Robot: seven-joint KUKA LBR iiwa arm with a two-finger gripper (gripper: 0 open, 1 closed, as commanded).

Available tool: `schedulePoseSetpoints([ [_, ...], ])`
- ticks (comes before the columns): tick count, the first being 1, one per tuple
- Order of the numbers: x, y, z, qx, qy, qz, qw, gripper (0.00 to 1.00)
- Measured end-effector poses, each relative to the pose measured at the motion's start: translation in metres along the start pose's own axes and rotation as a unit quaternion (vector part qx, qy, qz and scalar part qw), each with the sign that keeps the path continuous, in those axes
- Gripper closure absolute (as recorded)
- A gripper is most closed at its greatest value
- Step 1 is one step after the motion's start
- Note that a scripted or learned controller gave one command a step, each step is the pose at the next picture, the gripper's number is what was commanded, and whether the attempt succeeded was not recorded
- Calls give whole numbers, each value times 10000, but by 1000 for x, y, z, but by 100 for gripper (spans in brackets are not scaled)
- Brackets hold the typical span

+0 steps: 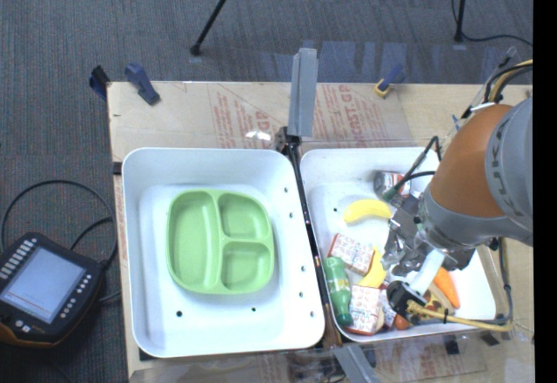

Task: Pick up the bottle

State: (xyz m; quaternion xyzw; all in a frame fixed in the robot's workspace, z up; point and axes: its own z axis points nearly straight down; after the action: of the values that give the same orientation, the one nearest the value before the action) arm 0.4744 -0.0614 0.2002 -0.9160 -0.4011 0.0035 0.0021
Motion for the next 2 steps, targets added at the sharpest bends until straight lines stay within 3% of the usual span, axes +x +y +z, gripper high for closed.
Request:
schedulePoseSetpoints([
  [1, 83, 1, -127, -19, 2, 202, 9998, 100],
  [2, 99, -48, 16, 8, -13, 348, 9994, 100],
])
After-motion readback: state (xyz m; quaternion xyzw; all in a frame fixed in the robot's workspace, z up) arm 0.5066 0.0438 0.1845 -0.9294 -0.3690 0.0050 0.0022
